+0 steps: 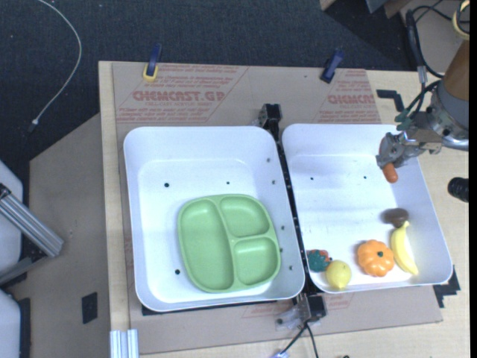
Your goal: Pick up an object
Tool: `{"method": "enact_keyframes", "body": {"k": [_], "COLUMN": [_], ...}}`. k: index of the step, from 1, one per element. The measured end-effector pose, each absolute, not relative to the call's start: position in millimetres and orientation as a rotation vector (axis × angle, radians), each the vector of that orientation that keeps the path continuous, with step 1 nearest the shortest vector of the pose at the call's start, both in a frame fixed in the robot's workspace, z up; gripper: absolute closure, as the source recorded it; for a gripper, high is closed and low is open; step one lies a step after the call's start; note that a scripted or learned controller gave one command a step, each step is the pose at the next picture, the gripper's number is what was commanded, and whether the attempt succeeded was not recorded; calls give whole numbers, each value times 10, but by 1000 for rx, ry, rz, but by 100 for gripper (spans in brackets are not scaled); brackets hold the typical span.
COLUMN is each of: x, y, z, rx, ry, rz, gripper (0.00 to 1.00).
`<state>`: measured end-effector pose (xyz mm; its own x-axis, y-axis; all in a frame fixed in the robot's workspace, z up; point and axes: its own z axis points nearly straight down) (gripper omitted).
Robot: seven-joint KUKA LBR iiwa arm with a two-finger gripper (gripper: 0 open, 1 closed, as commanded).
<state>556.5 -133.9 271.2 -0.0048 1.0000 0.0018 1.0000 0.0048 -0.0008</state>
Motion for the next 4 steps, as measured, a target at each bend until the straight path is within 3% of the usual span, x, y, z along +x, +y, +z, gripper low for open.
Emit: {"method": "enact_keyframes", "body": {"k": [4], "x": [5384], "y": [600], "z": [2246], "rx": [-2212], "ry": [-2224], "rz": [2], "gripper": [100]}}
